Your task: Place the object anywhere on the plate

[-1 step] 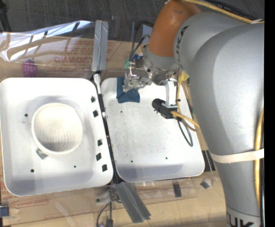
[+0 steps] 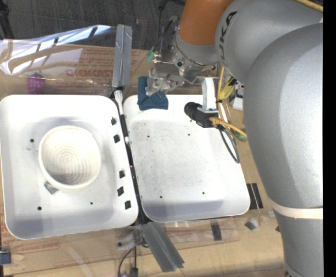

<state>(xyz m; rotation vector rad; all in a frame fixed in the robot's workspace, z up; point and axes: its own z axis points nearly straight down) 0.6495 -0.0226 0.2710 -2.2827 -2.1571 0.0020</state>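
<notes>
Looking down on the counter (image 2: 87,74), we see two shallow white bins set side by side. The left bin (image 2: 18,212) holds a round white plate (image 2: 70,154) lying a little left of its middle, with a small grey scrap (image 2: 51,187) just beside the plate's near left edge. The right bin (image 2: 179,172) has a speckled floor, and in its far left corner lies the task's thing, a crumpled blue object (image 2: 155,101), well apart from the plate and in the other bin.

The grey arm (image 2: 272,68) reaches in from the right, its orange band (image 2: 205,10) at the far side. Its tool (image 2: 159,84) hangs directly over the blue object and appears to touch its far edge. We cannot tell whether the tool is apart, together or clamped on the object, since its tips are blurred against the blue.

On the counter beyond the left bin we see a small purple thing (image 2: 36,83) under a clear plastic sheet (image 2: 52,45).
</notes>
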